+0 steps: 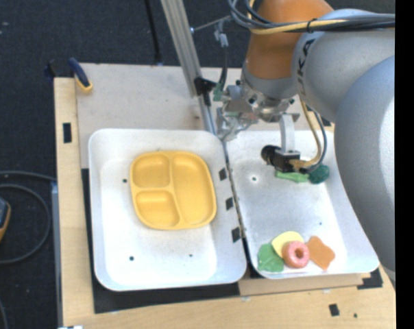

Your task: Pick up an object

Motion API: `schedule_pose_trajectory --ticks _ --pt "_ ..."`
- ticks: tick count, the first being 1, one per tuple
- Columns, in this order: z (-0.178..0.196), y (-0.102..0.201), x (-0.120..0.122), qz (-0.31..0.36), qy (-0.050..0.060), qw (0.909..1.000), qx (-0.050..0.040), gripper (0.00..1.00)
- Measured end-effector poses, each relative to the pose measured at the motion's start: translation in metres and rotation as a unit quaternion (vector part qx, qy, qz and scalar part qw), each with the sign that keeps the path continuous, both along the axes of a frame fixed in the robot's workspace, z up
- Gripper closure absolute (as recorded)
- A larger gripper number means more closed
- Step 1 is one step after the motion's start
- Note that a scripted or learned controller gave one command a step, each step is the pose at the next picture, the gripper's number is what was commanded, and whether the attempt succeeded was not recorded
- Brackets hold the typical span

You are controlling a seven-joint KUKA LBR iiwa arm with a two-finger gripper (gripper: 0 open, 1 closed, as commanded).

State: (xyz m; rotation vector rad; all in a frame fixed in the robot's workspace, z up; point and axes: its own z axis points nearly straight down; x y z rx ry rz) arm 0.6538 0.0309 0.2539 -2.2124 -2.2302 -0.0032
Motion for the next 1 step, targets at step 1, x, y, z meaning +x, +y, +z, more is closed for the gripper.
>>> schedule_pose_trajectory --ticks 1 --pt "-0.0145 0.0536 -0.0025 0.000 0.001 1.0000 -0.0004 1.00"
